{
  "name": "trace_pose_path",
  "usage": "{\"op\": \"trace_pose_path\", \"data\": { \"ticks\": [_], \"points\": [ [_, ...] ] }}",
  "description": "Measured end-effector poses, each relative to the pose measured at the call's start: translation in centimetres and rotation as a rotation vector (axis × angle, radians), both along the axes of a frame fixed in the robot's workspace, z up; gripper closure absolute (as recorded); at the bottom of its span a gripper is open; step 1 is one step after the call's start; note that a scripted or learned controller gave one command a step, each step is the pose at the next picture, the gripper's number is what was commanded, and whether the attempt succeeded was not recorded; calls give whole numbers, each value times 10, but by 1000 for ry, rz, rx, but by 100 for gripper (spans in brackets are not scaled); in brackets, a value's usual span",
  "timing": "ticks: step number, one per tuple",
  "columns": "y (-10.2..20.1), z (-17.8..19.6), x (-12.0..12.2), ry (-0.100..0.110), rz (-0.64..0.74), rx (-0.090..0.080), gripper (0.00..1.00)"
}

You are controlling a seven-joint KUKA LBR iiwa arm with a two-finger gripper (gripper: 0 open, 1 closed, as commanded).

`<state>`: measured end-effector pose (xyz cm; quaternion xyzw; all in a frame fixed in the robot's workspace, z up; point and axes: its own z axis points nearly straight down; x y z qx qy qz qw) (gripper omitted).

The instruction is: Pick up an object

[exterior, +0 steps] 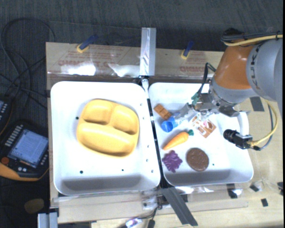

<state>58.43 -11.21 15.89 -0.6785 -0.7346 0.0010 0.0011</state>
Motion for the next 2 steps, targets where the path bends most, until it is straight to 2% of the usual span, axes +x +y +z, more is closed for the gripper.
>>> {"op": "trace_pose_path", "data": {
  "ticks": [1, 2],
  "points": [
    [-24, -70, -75, -12, 336, -2, 0],
    [-4, -70, 18, -16, 193, -4, 0]
  ]
}}
